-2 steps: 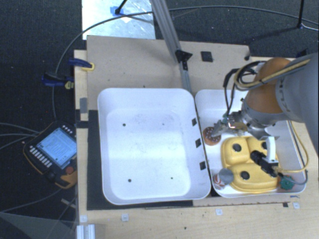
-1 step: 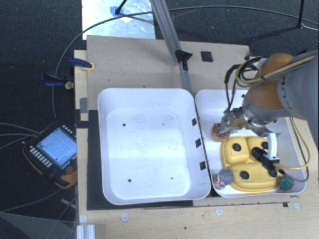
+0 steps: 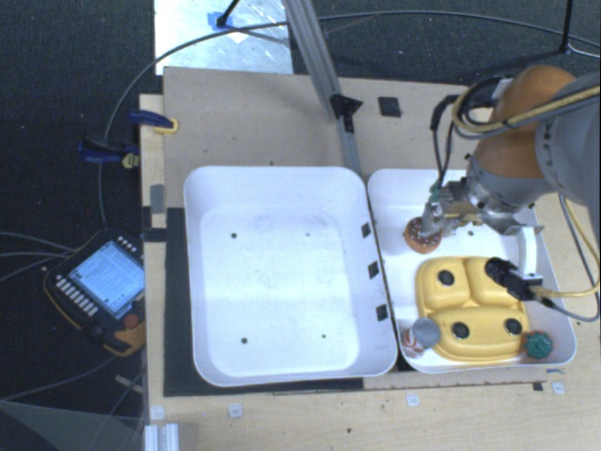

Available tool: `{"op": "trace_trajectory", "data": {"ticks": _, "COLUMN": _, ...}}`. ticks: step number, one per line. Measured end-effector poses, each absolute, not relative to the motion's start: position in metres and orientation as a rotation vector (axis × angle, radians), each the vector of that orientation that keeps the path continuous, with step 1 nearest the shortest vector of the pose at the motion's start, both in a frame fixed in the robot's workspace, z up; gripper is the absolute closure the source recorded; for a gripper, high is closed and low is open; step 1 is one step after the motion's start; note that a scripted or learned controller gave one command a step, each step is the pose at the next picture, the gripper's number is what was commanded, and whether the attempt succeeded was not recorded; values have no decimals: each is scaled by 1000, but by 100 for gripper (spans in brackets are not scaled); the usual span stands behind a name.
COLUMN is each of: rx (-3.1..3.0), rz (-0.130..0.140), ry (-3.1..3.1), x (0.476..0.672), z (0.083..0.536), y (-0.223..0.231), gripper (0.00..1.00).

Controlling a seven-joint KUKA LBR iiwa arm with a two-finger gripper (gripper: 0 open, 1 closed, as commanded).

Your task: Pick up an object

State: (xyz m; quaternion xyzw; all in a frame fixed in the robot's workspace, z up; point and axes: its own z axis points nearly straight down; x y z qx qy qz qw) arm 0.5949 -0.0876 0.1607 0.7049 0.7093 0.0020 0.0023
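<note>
The arm's jaws (image 3: pixel 434 216), their spread impossible to tell from above, hang directly over a small brown round object (image 3: pixel 423 237) in the right bin (image 3: pixel 394 191), at eleven o'clock from the yellow tray (image 3: pixel 470 310), seemingly lined up for a pick.
</note>
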Motion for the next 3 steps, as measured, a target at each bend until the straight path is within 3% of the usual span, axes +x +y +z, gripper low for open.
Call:
{"op": "trace_trajectory", "data": {"ticks": 2, "rx": 2213, "rz": 5, "ry": 2226, "x": 599, "z": 228, "y": -86, "gripper": 100}}
{"op": "trace_trajectory", "data": {"ticks": 3, "rx": 2211, "rz": 3, "ry": 2232, "x": 605, "z": 218, "y": -32, "gripper": 100}}
